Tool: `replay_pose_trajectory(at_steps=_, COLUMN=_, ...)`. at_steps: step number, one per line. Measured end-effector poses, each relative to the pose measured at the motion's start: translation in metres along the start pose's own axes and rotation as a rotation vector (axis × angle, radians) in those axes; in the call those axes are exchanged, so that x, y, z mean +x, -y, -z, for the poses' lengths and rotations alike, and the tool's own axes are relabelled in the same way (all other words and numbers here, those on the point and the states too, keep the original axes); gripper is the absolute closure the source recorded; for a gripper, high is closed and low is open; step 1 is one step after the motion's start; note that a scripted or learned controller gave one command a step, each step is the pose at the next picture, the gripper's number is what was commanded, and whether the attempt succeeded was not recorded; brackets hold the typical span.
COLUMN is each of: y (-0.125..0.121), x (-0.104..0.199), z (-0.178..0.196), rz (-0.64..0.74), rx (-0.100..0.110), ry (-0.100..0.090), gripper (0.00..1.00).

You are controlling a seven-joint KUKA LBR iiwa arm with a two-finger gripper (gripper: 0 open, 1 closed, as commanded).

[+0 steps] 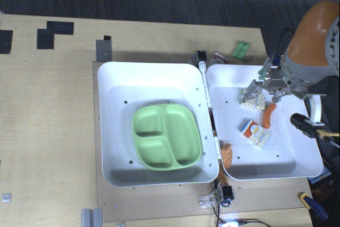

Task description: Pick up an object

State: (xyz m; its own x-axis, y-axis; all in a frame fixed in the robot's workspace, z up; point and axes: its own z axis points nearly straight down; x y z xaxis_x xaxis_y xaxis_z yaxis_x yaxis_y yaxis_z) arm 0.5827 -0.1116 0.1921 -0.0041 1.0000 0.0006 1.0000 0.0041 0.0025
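Left bin (114, 114): a shallow white tray on the pale wooden counter (48, 130), holding one light green plastic plate (167, 135) with three compartments, lying flat near the middle.

Right bin (234, 80): a matching white tray, touching the left one along a shared edge. Contents: a patterned white-and-dark packet (253, 97) toward the far side; an orange carrot-shaped item (268, 115) just to its right; a small orange, blue and white carton (256, 133) nearer; a rounded orange piece (227, 154) at the near left rim.

Risk, as judged: the packet and the carrot-shaped item lie close together, so a descent between them could nudge one aside or catch an edge and slip.

Pincer (270, 87): positioned over the packet's right edge, low in the bin. Its opening cannot be determined, nor whether it grips anything.
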Motion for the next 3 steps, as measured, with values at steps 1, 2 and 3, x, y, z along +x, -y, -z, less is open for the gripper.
replay_pose_trajectory(at_steps=1, y=-0.017, x=0.001, z=-0.106, rz=0.000, rx=-0.005, ry=0.002, gripper=0.00)
replay_pose_trajectory(at_steps=2, y=-0.019, x=0.002, z=-0.093, rz=0.000, rx=-0.012, ry=0.002, gripper=1.00)
replay_pose_trajectory(at_steps=3, y=-0.019, x=0.002, z=-0.094, rz=0.000, rx=-0.011, ry=0.002, gripper=0.00)
